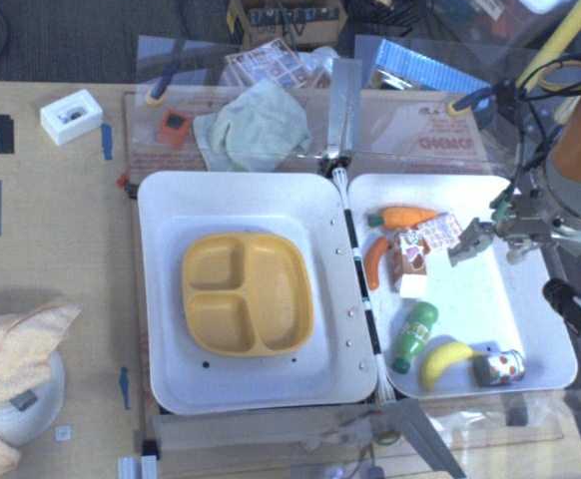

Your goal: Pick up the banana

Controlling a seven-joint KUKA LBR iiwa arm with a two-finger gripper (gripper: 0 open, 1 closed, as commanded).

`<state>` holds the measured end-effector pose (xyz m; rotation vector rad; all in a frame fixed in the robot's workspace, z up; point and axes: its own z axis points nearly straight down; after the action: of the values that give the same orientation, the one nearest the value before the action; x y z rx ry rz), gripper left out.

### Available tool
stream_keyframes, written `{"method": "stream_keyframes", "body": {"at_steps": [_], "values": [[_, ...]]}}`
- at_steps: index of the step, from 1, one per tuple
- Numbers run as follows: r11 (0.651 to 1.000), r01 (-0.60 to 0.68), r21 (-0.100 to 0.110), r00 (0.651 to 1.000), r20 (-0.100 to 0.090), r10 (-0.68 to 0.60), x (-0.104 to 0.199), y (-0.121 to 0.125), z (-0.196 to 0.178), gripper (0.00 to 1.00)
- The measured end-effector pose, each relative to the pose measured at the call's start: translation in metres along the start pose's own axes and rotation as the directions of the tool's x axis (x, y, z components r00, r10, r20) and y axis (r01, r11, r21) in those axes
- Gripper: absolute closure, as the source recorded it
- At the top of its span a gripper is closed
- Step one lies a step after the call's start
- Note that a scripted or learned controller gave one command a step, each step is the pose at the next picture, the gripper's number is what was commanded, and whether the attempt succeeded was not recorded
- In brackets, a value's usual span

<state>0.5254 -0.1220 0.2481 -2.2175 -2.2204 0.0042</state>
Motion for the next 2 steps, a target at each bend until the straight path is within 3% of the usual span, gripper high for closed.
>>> {"method": "stream_keyframes", "body": {"at_steps": [1, 2], "values": [[1.0, 0.023, -0.001, 1.0, 0.0, -0.023, 0.018, -0.04, 0.122, 0.0], [1.0, -0.005, -0.01, 1.0, 0.0, 0.005, 0.024, -0.043, 0.161, 0.0]]}}
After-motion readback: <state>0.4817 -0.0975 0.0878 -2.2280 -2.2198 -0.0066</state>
